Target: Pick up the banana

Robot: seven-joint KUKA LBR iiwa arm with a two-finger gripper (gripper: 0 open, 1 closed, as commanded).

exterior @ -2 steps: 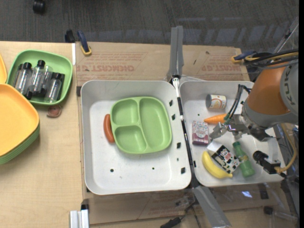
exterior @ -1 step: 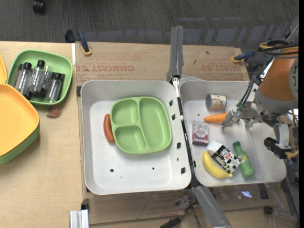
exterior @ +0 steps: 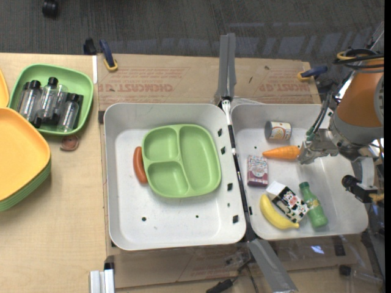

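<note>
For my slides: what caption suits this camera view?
Gripper beside the carrot; banana untouched in right bin.

Even, bright overhead light washes the white bins (exterior: 174, 237) nearly shadowless, with soft glare on their floors, and everything stays fairly sharp, edges slightly grainy.

The cardboard sheet (exterior: 183, 81) behind the two bins carried red printed words, mirrored and upside down. They seemed to read "CHEMCUT", once on the left part and again, more faintly, on the right part. The small pink packet (exterior: 257, 171), the little can (exterior: 278, 130) and the black-and-white carton (exterior: 288, 202) had printing, but it was too small to read.
</note>
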